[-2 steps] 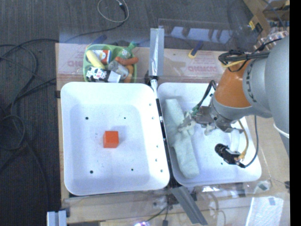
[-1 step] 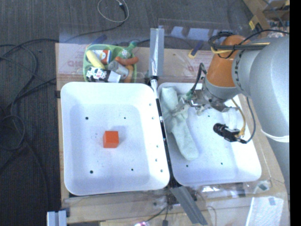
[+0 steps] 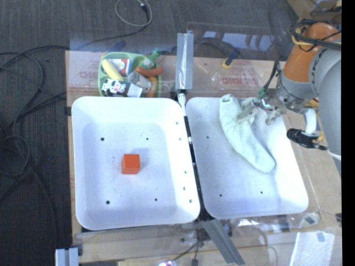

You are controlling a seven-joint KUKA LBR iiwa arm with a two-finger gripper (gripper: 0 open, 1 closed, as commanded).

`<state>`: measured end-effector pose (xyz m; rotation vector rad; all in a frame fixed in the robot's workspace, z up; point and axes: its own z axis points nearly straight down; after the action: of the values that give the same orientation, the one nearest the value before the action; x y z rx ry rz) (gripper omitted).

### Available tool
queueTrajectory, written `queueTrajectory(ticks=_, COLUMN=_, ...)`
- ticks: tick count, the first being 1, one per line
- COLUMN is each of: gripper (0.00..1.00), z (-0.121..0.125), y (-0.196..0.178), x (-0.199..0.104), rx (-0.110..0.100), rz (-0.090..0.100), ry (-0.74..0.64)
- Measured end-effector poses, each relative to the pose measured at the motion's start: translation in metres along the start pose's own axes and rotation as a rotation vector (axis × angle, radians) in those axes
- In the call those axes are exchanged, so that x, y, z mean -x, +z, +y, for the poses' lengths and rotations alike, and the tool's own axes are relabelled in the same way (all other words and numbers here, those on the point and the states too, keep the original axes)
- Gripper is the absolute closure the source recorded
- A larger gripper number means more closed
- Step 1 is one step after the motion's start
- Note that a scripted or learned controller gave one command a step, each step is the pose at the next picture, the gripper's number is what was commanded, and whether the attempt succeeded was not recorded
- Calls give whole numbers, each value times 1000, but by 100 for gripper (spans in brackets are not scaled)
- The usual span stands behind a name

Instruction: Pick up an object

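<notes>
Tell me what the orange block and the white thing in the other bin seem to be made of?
The orange block looks like matte foam or painted wood: flat, sharp-edged, no shine. The white thing looks like soft cloth, likely a sock or rag: limp and creased.

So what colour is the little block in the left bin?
Orange-red; the block shows clearly in the camera view.

Pretty bright and even from overhead here, and both white bins [image 3: 83,126] come out a bit washed with a bluish tint, shadows staying soft along their inner walls. There's glare on the clear plastic sheet [image 3: 244,54] up around 1 o'clock. My own arm [image 3: 327,87] at 3 o'clock looks soft and smeary, and the whole frame is grainy.
</notes>
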<state>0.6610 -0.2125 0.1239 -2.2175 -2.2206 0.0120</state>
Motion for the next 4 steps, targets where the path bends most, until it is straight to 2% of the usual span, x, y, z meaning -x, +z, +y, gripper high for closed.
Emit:
queueTrajectory(ticks=1, gripper=0, z=-41, y=-100, x=12, rx=-1, rz=1, ry=196)
queueTrajectory(ticks=2, gripper=0, z=6, y=-13, x=0, rx=-2, rz=0, ry=217)
queueTrajectory(ticks=3, gripper=0, z=8, y=30, x=-31, rx=5, rz=0, ry=-80)
queueTrajectory(ticks=4, gripper=100, z=8, y=24, x=-32, rx=0, rz=1, ry=-84)
